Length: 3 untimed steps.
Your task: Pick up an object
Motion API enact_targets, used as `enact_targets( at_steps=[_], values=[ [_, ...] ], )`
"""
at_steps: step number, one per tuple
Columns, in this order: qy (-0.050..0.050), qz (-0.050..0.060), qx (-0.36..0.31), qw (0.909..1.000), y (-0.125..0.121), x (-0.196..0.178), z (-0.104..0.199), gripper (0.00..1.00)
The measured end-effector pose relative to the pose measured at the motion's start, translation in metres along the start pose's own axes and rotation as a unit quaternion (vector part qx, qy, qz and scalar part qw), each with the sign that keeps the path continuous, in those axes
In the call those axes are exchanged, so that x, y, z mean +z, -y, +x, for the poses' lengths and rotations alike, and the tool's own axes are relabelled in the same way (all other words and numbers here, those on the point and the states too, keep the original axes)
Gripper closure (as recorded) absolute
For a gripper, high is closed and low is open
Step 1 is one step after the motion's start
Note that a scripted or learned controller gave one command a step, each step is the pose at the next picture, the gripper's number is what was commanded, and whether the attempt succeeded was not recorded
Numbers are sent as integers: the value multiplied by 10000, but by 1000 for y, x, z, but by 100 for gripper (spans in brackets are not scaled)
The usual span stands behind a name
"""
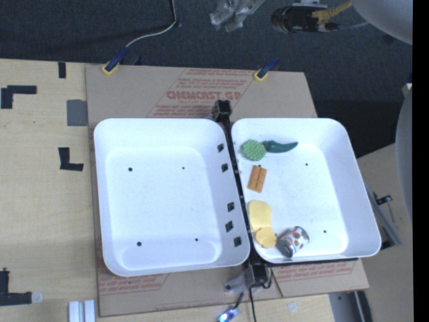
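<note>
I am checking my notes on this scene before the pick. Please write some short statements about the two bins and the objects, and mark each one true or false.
1. The small objects lie in the right bin. True.
2. The orange block lies in the left bin. False: it lies in the right bin, near the divider.
3. The green round object lies beside the dark green piece. True.
4. The gripper is down inside a bin. False: it is above the top of the bench, over the dark floor.
5. The yellow objects are at the far end of the bin. False: they are near its front edge.
</note>
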<state>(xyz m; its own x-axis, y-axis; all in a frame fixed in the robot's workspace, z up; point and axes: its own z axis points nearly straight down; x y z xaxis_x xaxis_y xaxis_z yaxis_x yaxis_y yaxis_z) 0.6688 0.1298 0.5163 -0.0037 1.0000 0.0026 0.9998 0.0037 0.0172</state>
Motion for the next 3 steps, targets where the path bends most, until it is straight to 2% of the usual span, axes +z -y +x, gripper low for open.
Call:
enact_targets(
  at_steps=[1, 2, 3],
  values=[
    [31, 71, 58, 10000, 1, -21, -95, 100],
    [32, 111, 65, 9999, 2, 21, -195, 100],
    [30, 67, 41, 10000, 2, -21, -256, 100]
  ],
)
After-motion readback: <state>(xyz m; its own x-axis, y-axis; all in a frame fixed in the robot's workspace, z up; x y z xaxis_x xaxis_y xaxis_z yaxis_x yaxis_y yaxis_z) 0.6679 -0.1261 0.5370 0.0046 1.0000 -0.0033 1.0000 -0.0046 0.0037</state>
